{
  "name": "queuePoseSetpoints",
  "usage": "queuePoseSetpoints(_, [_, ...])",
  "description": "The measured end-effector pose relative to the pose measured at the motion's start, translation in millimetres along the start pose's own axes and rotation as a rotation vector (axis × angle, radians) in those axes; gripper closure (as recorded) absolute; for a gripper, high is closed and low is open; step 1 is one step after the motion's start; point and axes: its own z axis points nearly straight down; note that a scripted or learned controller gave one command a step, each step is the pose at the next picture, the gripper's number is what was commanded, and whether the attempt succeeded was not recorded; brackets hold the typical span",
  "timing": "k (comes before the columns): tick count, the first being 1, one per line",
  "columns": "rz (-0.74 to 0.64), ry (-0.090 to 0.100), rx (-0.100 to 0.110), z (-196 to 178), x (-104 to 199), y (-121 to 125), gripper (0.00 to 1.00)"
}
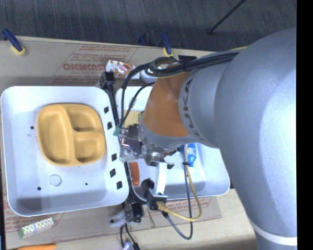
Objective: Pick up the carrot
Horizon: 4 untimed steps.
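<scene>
Orange carrot [135,174] lies at the near-left edge of the right bin [217,184], just beside the wall it shares with the left bin [21,155], long axis running roughly front to back. Gripper [138,155] sits directly above the carrot's far end, hanging off the grey arm [250,113], whose orange band [164,111] covers much of the right bin. Cannot tell from this angle whether the gripper is released or clenched; the carrot appears to rest on the bin floor, not lifted. Blue-and-white packet [191,155] lies in the right bin, to the right of the gripper. Left bin holds a tan sectioned tray [70,134], well apart from the carrot. Yellow cable [190,202] loops past the bin's near rim.
</scene>
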Motion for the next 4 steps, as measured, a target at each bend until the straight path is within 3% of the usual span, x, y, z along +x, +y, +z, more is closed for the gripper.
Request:
queuePoseSetpoints(1, [-0.278, -0.001, -0.006, -61, -51, 29, 1.00])
queuePoseSetpoints(2, [-0.112, 0.000, -0.001, 6, 16, -4, 1.00])
queuePoseSetpoints(3, [0.021, 0.000, -0.005, 5, -39, 11, 1.00])
queuePoseSetpoints(4, [-0.020, 0.001, -0.005, -32, -105, 29, 1.00])
